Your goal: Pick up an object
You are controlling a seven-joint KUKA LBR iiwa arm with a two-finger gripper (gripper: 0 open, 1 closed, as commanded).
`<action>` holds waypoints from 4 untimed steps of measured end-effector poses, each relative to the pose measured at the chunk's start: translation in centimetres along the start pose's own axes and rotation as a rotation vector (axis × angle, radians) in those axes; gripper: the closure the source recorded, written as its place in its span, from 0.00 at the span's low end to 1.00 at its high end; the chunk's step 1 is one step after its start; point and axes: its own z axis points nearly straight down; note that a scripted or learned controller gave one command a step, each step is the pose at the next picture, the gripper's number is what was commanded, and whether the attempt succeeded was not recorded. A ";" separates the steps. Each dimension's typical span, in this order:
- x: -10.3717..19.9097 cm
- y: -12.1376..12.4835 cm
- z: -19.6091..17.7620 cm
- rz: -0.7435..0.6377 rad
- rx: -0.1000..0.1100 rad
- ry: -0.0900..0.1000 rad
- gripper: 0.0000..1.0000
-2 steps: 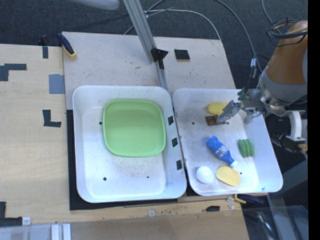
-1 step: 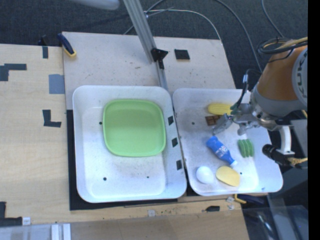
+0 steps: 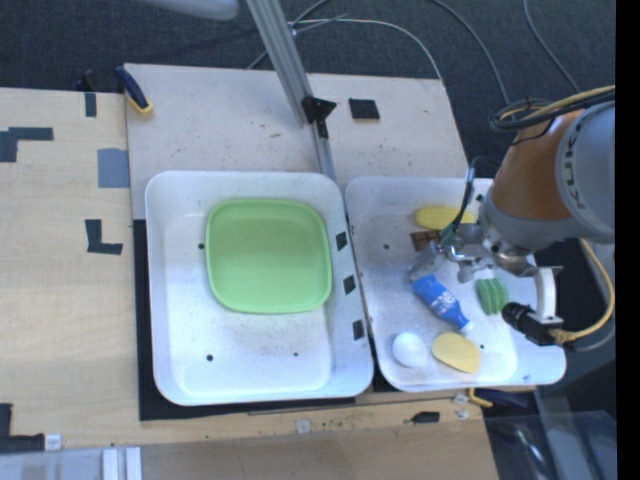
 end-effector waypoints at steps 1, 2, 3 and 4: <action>0.0 0.0 5.1 0.000 -0.003 -0.001 0.00; -0.1 0.1 3.9 0.001 -0.007 -0.002 1.00; 0.0 -0.2 -0.4 0.001 -0.007 -0.001 1.00; 0.7 -0.1 -4.7 0.000 -0.007 -0.001 1.00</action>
